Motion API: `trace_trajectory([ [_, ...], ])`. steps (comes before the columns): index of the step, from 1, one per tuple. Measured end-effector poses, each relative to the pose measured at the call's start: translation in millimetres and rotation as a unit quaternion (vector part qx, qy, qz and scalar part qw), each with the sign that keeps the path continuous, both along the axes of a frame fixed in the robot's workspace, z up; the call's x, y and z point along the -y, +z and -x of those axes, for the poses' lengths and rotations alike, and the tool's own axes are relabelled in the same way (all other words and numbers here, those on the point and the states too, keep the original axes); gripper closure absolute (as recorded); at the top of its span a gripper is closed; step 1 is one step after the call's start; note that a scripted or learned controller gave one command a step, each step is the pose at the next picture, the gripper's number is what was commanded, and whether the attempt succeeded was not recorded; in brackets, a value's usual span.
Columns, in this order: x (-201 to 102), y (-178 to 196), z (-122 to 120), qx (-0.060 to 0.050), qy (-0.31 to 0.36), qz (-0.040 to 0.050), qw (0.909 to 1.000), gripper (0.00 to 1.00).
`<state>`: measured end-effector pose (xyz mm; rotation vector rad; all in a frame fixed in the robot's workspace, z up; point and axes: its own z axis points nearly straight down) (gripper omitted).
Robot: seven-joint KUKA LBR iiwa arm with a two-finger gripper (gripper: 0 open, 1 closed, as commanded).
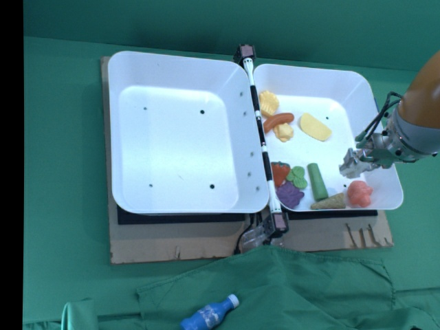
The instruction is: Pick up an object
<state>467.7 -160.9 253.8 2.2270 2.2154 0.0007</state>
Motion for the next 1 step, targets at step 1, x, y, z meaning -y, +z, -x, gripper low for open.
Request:
trace_trajectory([
  [1, -0.8, -2.7, -68.9, 0.004, 0.002, 0.0018, 1.0, 1.0],
])
